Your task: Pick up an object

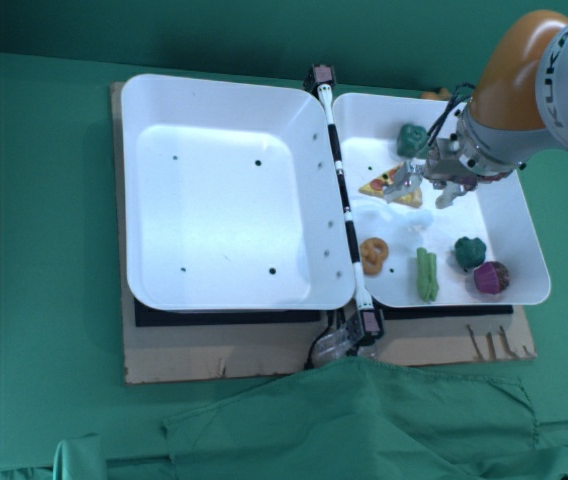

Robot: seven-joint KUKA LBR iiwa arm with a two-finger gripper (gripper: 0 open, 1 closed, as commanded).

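**Claw down on the pizza slice in the right bin**

The pizza slice (392, 185) lies in the right bin (524, 238), in its far half and closer to the edge shared with the left bin than to the outer edge. The claw (411, 181) sits right on its outer end, fingers spread a little over the toy, metal touching it; whether the slice is actually pinched between them cannot be told. The grey arm (524, 128) with its orange band comes in over the bin's far outer corner.

Just behind the claw, near the far edge, is a dark green broccoli (411, 139). Along the near edge sit a pretzel (373, 255) by the shared edge, then a green bean pod (426, 274), a second dark green vegetable (469, 253), and a purple cupcake (491, 278) toward the near outer corner.

The left bin (164, 108) lies alongside, with a black-and-white rod (342, 188) running between the two.
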